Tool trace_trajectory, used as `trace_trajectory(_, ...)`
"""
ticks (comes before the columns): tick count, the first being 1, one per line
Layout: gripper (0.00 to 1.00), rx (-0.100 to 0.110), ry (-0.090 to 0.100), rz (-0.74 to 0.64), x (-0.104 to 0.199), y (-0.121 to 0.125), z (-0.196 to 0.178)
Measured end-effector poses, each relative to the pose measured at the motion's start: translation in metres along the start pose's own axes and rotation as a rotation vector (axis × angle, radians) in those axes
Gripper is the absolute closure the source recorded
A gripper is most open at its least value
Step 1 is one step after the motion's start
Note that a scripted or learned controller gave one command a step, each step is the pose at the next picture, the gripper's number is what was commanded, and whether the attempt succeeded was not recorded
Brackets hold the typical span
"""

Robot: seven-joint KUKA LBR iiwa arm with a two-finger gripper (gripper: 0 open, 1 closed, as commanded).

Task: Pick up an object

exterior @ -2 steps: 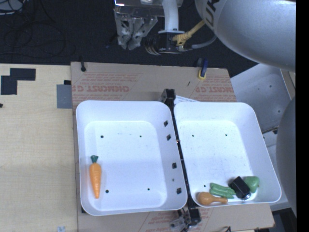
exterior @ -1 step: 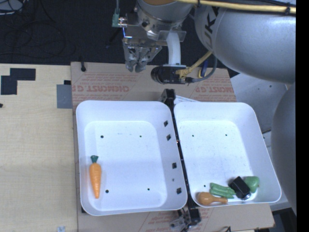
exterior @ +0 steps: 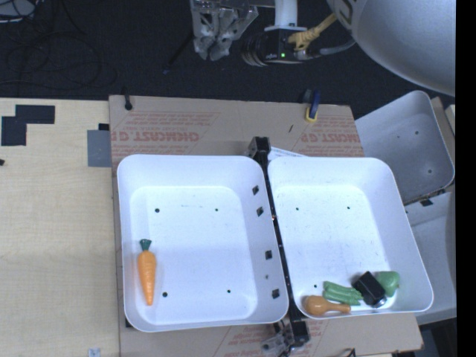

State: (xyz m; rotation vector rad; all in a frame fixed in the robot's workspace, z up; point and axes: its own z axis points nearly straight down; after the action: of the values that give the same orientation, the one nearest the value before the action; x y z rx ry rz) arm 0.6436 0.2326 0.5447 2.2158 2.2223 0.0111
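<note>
In the camera view, you looked down at a slant on two shallow white bins set side by side on a cardboard sheet, joined along a black divider strip that serves here as the landmark.

To the left of the divider strip, the left bin held a single toy carrot, orange with a green top, lying lengthwise near the bin's outer wall and well apart from the strip.

To the right of the divider strip, the right bin held a small cluster in its near corner: an orange pear-shaped toy closest to the strip, a green pod-like toy touching it, then a black block, with a green rounded piece just beyond.

Well above the far end of the divider strip, over the dark floor beyond the bench, hung the gripper. It carried nothing, and whether the claw was released or clenched you could not tell from this angle.

As a judgement, the pick had not begun. The carrot looked the easiest choice: it lay alone, so you would do well to close across its narrow width, clear of the bin wall. The cluster risked crowded, glancing contact.
</note>
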Motion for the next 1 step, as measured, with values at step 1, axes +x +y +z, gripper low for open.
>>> trace_trajectory(1,1.0,0.013,-0.005,0.007,-0.0598,0.0,0.0074)
